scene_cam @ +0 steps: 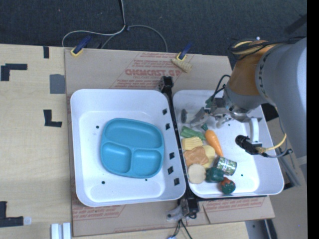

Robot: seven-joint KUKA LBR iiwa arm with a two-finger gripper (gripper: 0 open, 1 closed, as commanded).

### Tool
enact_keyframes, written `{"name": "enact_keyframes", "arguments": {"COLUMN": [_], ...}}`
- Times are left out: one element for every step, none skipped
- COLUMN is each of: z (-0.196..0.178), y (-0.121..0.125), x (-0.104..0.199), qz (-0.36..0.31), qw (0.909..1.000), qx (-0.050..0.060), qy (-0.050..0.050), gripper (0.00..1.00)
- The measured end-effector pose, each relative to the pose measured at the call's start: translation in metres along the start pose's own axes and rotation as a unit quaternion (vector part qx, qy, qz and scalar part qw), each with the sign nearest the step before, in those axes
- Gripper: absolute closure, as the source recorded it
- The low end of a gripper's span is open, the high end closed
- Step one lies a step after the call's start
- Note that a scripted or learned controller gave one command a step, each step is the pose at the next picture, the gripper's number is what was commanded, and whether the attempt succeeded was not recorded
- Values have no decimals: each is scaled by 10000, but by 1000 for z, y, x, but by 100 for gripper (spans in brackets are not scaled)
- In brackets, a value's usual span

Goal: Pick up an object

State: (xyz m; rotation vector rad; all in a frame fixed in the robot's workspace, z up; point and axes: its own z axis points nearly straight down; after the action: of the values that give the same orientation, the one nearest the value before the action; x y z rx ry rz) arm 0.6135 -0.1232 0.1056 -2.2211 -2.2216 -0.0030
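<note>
My gripper (192, 116) hangs low over the far left part of the right bin (266, 176), reaching in from the right. Its grey fingers (198, 115) stand apart, with only white bin floor between them. Just below them lies a green leafy toy (190, 132), and an orange carrot (214, 141) lies to its right. Further toward the front sit a yellow piece (192, 143), a tan bread-like piece (197, 156), a pale round piece (196, 174), a small can (226, 165), a dark green toy (215, 175) and a red-and-green toy (227, 185).
The left bin (87, 113) holds a blue divided plate (132, 147). A black divider (172, 133) runs between the two bins. The grey arm with its orange band (246, 76) covers the right bin's far right corner.
</note>
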Motion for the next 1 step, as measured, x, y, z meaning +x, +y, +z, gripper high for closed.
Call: {"name": "enact_keyframes", "arguments": {"z": [16], "y": [-25], "x": [-24], "qz": [15], "qw": [10000], "qx": [-57], "qy": [4], "gripper": [0]}}
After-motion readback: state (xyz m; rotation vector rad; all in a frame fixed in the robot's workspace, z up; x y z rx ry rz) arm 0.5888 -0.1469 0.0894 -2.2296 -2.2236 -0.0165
